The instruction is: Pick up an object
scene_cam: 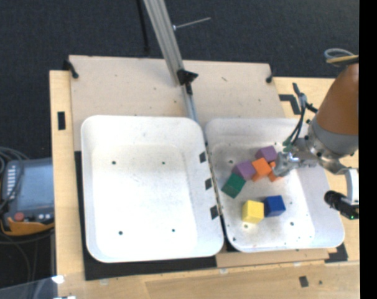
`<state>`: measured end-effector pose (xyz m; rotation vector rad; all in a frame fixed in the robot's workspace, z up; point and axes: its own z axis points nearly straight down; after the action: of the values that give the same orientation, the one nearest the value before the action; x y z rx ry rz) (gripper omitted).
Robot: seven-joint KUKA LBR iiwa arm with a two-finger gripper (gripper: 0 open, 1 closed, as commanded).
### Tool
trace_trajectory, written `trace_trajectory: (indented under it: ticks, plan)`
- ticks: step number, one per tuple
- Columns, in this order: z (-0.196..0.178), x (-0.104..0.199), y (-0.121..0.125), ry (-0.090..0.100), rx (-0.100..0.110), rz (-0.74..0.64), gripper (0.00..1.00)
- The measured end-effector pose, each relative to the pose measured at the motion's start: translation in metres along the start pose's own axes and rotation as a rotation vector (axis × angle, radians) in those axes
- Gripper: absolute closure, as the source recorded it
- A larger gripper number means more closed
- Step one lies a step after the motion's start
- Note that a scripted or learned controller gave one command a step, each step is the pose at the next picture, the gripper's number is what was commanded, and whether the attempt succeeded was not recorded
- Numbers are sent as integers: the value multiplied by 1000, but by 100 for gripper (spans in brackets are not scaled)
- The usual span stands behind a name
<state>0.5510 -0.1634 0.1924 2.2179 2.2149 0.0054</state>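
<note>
Fingers of the gripper (282, 165) are reaching down into the right bin (313, 229), but whether they're apart or closed, I cannot tell. They're sitting right against the orange block (262, 167), which is lying beside two purple blocks (267, 153). A green block (234, 184), a yellow block (252, 211) and a blue block (274, 205) are resting nearby. Left bin (145, 185) is sitting alongside.

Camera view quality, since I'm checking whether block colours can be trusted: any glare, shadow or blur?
Camera view: even light, the white bins bright but not washed out; soft shadows under the yellow block and blue block; block colours read clearly; the gripper is slightly soft, its edges blurred.
</note>
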Motion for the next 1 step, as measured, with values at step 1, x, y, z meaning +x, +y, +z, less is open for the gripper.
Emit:
trace_trajectory:
  ticks: [1]
  plan:
    - [-53, -2, 2, 0, 0, -4, 100]
